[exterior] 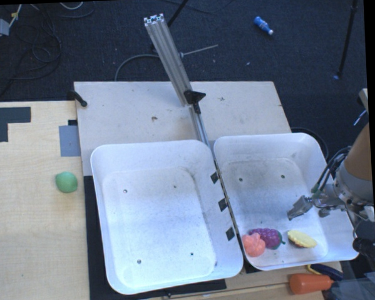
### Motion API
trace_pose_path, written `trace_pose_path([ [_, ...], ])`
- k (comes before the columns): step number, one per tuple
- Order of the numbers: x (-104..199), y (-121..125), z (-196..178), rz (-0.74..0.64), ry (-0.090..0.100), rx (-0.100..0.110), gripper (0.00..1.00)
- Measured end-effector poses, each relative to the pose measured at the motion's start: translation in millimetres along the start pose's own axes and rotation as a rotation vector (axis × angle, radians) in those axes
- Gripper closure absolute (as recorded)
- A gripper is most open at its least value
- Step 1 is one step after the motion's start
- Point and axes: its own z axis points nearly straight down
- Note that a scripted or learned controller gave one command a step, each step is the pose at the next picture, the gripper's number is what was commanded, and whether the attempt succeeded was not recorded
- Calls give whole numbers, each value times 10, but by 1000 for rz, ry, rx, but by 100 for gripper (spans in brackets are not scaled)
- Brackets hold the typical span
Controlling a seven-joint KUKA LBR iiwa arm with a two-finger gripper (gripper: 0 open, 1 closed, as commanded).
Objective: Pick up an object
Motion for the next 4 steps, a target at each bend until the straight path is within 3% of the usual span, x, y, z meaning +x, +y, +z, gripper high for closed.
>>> trace_pose_path([
  [1, -12, 4, -120, 2, -1, -3, 100],
  [3, 78, 118, -1313, 0, -2, -9, 100],
  [4, 76, 119, -1493, 1, -2, -5, 100],
])
